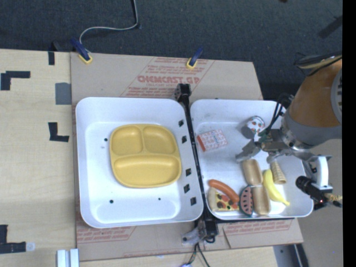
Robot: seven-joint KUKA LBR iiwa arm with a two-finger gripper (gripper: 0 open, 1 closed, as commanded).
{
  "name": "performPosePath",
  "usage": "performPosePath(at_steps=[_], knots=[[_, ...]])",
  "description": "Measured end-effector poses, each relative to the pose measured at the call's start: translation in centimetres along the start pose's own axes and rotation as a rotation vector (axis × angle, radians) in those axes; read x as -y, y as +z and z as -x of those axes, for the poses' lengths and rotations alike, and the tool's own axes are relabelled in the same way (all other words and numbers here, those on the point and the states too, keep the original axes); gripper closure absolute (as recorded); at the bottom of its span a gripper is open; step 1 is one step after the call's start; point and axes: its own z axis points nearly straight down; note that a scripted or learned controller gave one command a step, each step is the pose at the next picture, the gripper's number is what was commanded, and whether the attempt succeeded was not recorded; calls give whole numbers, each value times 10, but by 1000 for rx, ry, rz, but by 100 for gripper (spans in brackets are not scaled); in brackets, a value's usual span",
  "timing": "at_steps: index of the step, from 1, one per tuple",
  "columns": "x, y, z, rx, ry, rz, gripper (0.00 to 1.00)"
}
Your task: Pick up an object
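Observation:
My gripper [259,156] reaches in from the right over the right bin [233,111]. It is open, with one grey finger [245,153] splayed left and the other by a small bun piece [277,172]. Just below the fingers lies a tan hot-dog bun [252,172]; nothing is held between them. Beside it are a yellow banana [273,188], a bread roll [261,199], a watermelon slice [246,200], a red sausage [223,187] and a pizza slice [218,203]. A red-and-white packet [212,139] and a small white toy [253,126] lie further back.
The left bin [92,166] holds a yellow divided plate [146,154]. A black divider [190,149] runs between the bins. The arm's grey body with its orange band [314,99] hangs over the right bin's far right side. Cardboard lies under both bins.

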Motion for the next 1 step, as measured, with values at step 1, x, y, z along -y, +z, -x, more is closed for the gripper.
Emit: performPosePath(at_steps=[1], knots=[[-9,103,65,-1,0,0,0]])
